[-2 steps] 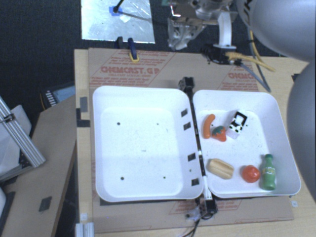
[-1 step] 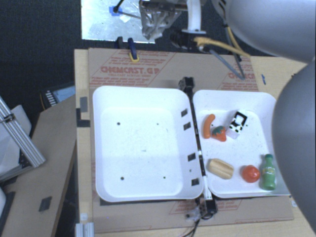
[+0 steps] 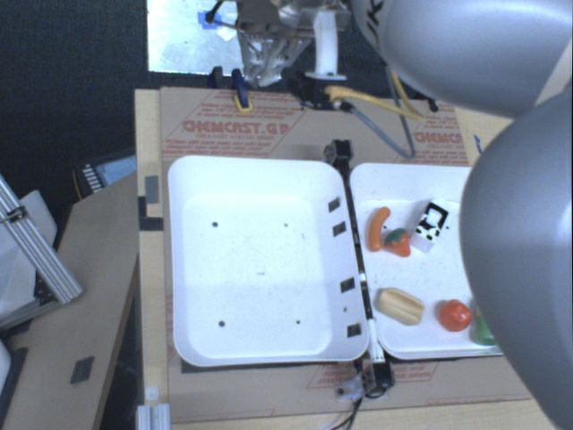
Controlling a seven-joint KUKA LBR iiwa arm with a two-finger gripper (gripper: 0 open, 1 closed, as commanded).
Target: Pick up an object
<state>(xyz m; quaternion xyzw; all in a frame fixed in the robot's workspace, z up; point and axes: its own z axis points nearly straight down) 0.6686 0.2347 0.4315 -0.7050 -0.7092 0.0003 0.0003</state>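
Gripper [image 3: 261, 65] hangs above bench's far edge, nothing between its fingers, open or shut unclear — carrot [image 3: 379, 228], bun [image 3: 400, 306], tomato [image 3: 455, 315] in right bin [image 3: 407, 179].

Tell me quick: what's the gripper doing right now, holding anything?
Gripper: raised above the bench behind the left bin, nothing visible between its jaws; open or shut cannot be told.

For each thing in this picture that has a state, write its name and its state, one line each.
End effector: raised beyond the bins, nothing seen between its fingers.
Left bin: upright on the bench.
Carrot: lying in the right bin.
Bread roll: lying flat.
Tomato: resting, untouched.
Black-and-white block: tilted.
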